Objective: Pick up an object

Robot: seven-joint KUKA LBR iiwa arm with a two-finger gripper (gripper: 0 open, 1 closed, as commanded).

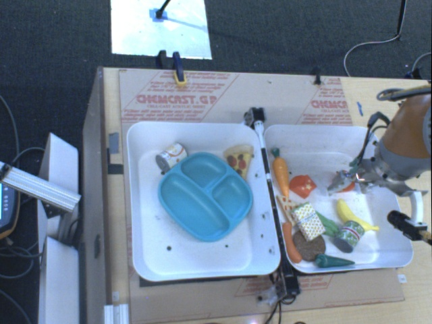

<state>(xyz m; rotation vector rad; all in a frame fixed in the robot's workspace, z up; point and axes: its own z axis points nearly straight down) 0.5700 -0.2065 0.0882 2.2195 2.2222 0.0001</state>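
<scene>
Gripper (343,183), state cannot tell, in right bin (398,248); banana (352,213) at its 5 o'clock, red piece (302,185) at 9. Left bin (145,181): blue tray (204,196), can (171,157), pizza (239,159).

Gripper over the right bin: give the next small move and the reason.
Probably lower the gripper slightly toward the banana. It hovers with nothing visibly between its fingers, and the banana lies just below it in the right bin, apart from the crowded toys beside the carrot.
</scene>
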